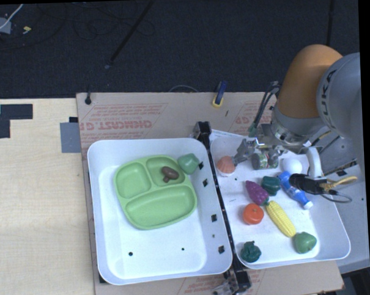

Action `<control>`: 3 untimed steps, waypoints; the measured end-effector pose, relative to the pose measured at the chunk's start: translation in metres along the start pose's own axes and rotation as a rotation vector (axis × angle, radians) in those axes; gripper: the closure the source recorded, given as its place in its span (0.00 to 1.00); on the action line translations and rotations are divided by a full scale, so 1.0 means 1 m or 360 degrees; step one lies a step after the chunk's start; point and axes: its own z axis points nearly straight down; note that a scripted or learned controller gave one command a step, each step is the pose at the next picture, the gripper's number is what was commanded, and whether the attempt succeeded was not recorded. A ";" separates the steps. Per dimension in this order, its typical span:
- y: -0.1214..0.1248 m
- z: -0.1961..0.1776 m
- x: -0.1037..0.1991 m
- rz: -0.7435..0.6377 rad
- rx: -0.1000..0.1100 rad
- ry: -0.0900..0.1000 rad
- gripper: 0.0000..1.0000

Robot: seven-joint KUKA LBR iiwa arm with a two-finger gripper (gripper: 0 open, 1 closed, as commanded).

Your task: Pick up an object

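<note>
Right, approach step: grey two-finger gripper (257, 154) hovers over right white bin (335, 229), jaws spread wide w/ nothing btwn, near the pale pink round toy (226, 165). Next, I reckon: drop, centre, close.

Left bin (109, 239): divided tray (155, 203). Right bin (336, 241): corn (280, 218) right of tomato (253, 214).

A pale wooden bench (34, 205) carries a brown cardboard sheet (147, 115) printed with red lettering. Two shallow white bins sit side by side on the cardboard, touching along their inner edges: the left bin (109, 239) and the right bin (336, 241). A grey patch (69, 136) and black patches (9, 118) mark the wood at the left.
</note>
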 end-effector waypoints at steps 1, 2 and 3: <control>-0.007 0.052 0.008 0.0007 0.0001 0.0001 0.00; -0.008 0.091 0.009 0.0004 -0.0001 0.0000 0.00; -0.008 0.078 0.008 0.0012 -0.0004 0.0000 1.00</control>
